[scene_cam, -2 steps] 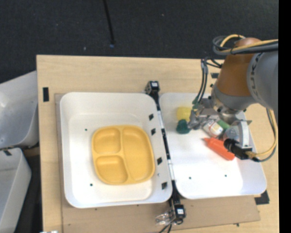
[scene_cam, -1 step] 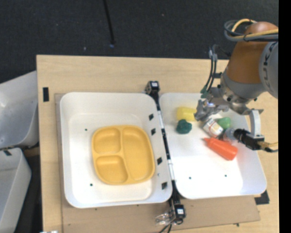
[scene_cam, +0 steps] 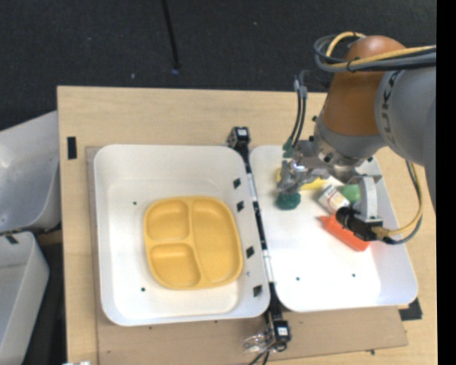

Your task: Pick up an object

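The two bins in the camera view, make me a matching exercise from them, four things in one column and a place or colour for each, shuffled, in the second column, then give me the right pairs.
Things:
1. divided tray
2. teal round object
3. orange flat object
4. hand

Places or colours:
A. in the right bin, near its right side, below the arm
B. yellow, lying in the left bin
C. over the upper left part of the right bin
D. just below the hand, near the divider between the bins

Pairs: 1-B, 2-D, 3-A, 4-C

A small green object (scene_cam: 289, 201) (rounded) lies in the right bin (scene_cam: 327, 280).
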### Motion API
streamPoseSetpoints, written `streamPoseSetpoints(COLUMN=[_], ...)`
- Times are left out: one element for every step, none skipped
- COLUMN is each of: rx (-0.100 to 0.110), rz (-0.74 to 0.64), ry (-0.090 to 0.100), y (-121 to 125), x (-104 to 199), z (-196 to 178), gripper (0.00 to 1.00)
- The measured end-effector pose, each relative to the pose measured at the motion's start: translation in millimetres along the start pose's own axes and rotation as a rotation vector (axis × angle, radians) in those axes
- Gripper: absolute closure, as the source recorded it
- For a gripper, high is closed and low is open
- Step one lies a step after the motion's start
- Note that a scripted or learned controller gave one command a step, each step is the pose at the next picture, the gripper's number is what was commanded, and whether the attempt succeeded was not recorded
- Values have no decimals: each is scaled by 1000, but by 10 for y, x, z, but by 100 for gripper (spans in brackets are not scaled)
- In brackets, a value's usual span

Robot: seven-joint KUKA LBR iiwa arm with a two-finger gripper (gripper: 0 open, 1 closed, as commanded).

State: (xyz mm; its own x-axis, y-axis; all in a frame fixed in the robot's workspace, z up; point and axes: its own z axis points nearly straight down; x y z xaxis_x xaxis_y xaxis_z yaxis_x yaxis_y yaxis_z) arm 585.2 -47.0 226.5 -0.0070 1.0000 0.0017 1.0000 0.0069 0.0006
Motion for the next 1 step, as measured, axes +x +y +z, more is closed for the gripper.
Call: streamPoseSetpoints(rx=[2], rz=[3], ry=[-2], y=[-153], x=[509], z=[73], gripper=[100])
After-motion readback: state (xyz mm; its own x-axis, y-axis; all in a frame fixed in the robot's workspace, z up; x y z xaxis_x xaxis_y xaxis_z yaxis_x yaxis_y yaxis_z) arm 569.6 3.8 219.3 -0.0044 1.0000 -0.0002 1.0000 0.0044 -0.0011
